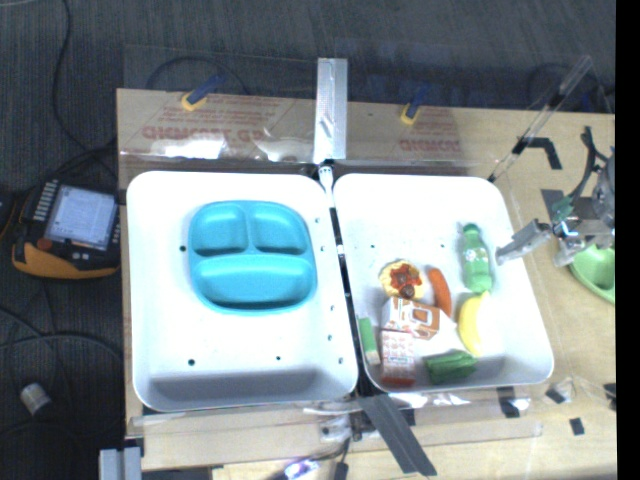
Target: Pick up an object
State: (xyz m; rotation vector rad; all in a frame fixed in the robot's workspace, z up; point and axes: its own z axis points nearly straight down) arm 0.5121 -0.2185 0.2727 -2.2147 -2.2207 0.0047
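The right white bin [500, 208] holds several small toys along its front half. A green bottle [474, 258] lies near the bin's right side, with a yellow banana [469, 324] just below it. An orange carrot [439, 288] sits beside a round yellow-and-red food piece [403, 278]. Two small red-and-white cartons [400, 351] lie near the front wall, next to a dark green vegetable [449, 365] and a thin green stick [367, 340]. The toys lie close together, and some touch.
The left white bin [150, 368] holds a blue divided plate [252, 255]. A metal fixture [560, 230] and a green object [598, 268] stand on the bench right of the bins. A handheld device [70, 226] lies off the bench at the left.
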